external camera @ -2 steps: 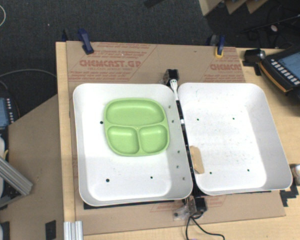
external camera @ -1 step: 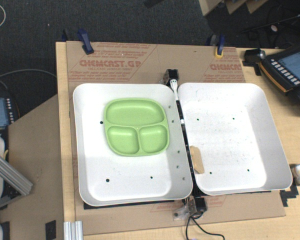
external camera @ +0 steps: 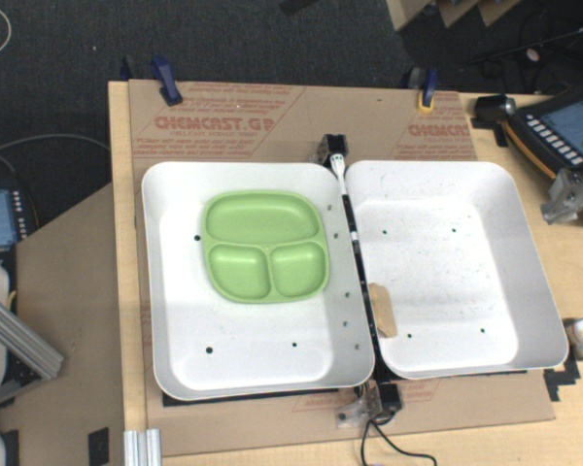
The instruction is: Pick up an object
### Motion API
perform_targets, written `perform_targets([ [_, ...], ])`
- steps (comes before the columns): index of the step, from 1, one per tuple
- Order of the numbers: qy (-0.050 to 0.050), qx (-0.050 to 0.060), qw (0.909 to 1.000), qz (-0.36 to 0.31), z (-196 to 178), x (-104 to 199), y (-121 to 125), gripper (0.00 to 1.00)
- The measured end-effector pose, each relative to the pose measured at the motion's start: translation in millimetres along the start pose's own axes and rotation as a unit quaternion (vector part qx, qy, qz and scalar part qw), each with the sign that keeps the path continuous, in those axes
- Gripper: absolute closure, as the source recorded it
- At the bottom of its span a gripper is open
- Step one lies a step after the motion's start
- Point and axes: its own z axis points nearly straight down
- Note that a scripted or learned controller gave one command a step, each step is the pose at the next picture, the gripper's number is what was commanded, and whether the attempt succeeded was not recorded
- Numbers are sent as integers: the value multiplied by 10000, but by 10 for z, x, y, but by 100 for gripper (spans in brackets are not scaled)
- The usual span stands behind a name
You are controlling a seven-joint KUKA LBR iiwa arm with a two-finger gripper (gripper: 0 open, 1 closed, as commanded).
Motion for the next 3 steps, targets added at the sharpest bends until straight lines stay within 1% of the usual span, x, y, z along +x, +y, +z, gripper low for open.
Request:
perform_targets([
  [1, -5, -21, 10000, -13, 844, 412, 14, 100],
  [2, -8, -108, 9999, -51, 336, 1384, 24, 100],
  [3, -18, -93, 10000, -12, 219, 1681, 18, 100],
])
